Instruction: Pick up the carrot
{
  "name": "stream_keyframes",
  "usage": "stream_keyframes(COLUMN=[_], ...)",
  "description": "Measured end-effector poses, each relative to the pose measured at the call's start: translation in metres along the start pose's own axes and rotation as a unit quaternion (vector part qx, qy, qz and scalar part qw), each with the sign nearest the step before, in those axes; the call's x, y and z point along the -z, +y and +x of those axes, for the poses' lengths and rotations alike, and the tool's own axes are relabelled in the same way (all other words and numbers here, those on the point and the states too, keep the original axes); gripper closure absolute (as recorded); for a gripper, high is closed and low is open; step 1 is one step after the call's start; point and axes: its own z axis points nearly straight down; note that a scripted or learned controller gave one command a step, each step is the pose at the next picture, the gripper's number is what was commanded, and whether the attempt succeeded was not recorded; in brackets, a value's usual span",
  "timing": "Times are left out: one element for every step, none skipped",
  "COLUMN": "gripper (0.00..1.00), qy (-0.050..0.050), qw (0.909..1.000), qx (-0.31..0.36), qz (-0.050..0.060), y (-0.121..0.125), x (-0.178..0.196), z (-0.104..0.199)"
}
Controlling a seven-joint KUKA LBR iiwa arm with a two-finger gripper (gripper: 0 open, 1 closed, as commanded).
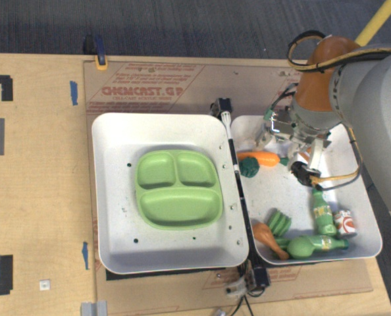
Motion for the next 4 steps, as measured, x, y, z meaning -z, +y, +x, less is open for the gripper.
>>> stream_keyframes(gripper=[0.0,0.0,0.0,0.0], qy=[0.003,0.002,0.002,0.003], qw=[0.9943,0.9916,0.9924,0.9838], qx=[-0.106,-0.13,-0.123,-0.179], qz=[0.0,-0.002,-0.004,-0.006], y=[-0.031,-0.075,-0.114,-0.159], x=[0.001,0.002,0.002,0.002], z=[-0.02,-0.024,-0.03,-0.045])
